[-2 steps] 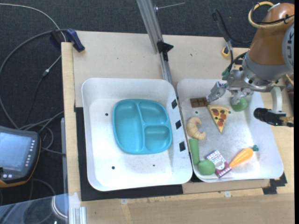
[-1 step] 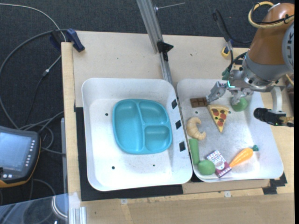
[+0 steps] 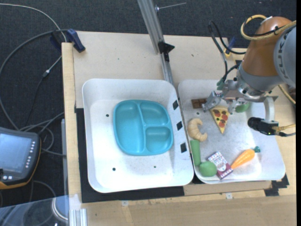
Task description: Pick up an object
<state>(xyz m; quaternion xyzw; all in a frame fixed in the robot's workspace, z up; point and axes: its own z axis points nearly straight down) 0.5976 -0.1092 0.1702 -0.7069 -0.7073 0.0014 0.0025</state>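
Observation:
In the right bin [image 3: 268, 171] lie a toy pizza slice [image 3: 220, 118], a tan croissant [image 3: 198, 130], an orange carrot [image 3: 244, 158], a pink packet [image 3: 220, 164], a green vegetable [image 3: 201, 161] and a brown bar [image 3: 198, 102]. My gripper [image 3: 220, 99] hangs low over the bin's back part, just above the wide end of the pizza slice and right of the brown bar. A small green item [image 3: 242, 108] is half hidden beside the wrist. I see nothing lifted off the bin floor.
The left bin [image 3: 94, 173] holds a teal divided plate [image 3: 142, 126]. A metal pole [image 3: 151, 18] slants down to the gap between the bins. A black part with a cable [image 3: 261, 125] hangs off the arm over the right bin.

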